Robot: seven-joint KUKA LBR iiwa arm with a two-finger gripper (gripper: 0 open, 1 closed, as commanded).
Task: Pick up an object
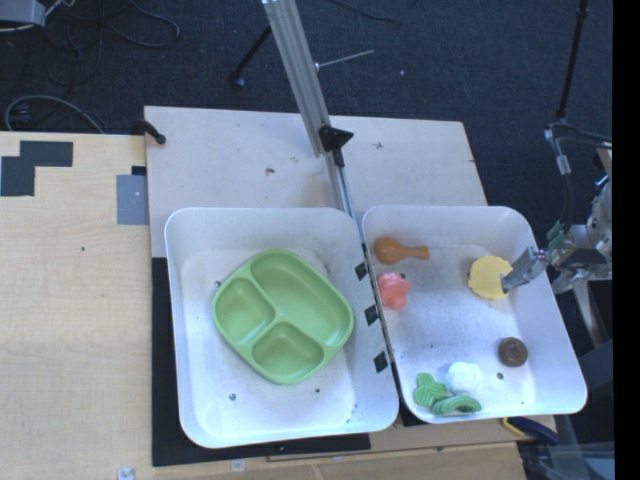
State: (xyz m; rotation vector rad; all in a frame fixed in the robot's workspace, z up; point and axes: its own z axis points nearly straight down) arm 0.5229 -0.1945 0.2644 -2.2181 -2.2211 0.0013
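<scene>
Camera view, from above the table (80,298): the hand (522,270) is seen at the right rim of the right bin (545,368), reaching in from the right side of the picture, with its tip touching or just overlapping the right edge of a yellow object (488,277). Whether the fingers are apart or together cannot be told, as they appear only as a small grey shape against the bin wall, and nothing can be confirmed between them. Further into the bin, beyond the yellow object as seen from the hand, a pink object (392,290) is seen near the divider, with a brown, pear-shaped object (398,251) just beside it toward the far rim. Nearer the front edge, below the hand in the picture, a small dark brown round object (513,351) is seen, and well apart from the hand, at the front of the bin, a white object (465,376) is seen resting against a green object (440,397). The left bin (190,368), farthest from the hand, is occupied by a green compartment tray (282,315), laid flat. A slanted metal rail (300,68) is seen above the bins, running toward the gap between them.
</scene>
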